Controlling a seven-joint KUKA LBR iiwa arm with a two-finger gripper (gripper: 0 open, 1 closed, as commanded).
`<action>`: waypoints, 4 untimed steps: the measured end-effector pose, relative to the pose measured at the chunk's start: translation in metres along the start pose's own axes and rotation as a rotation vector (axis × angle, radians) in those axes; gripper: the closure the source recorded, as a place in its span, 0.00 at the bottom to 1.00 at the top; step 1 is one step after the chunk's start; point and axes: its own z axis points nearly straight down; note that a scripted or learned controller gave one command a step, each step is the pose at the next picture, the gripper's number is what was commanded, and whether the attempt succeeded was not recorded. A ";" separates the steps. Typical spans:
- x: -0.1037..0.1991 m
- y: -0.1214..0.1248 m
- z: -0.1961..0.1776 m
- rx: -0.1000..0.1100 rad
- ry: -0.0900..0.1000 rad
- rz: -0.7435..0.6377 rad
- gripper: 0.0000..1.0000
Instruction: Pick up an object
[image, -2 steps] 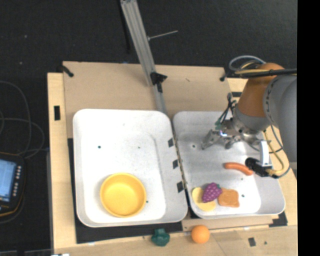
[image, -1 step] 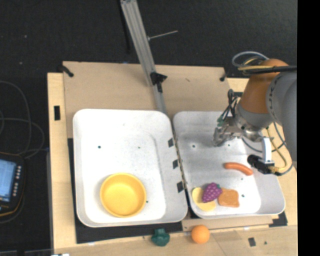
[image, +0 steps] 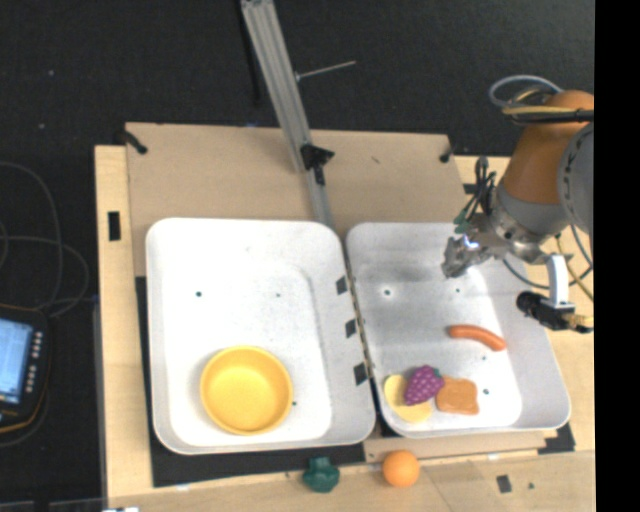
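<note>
Gripper (image: 458, 256) hung over the upper part of the right bin (image: 400, 260), well clear of the toys below it, and whether it was clenched or released could not be told from this angle. Lower in that bin lay an orange sausage (image: 477, 336), and near the front wall sat purple grapes (image: 424, 381) touching a yellow piece (image: 403, 398) and a toast slice (image: 458, 396). Over in the left bin (image: 240, 250) rested a yellow bowl (image: 246, 389), while an orange ball (image: 400, 468) and a green toy (image: 321, 475) sat on the bench in front.

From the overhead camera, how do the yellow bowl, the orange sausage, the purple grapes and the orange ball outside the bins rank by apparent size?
1. yellow bowl
2. orange sausage
3. purple grapes and orange ball: too alike to rank.
</note>
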 end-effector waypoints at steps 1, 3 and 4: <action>-0.001 0.002 -0.061 0.000 0.000 -0.003 1.00; 0.042 -0.013 -0.121 0.000 0.002 -0.006 1.00; 0.087 -0.032 -0.123 0.001 0.002 -0.006 1.00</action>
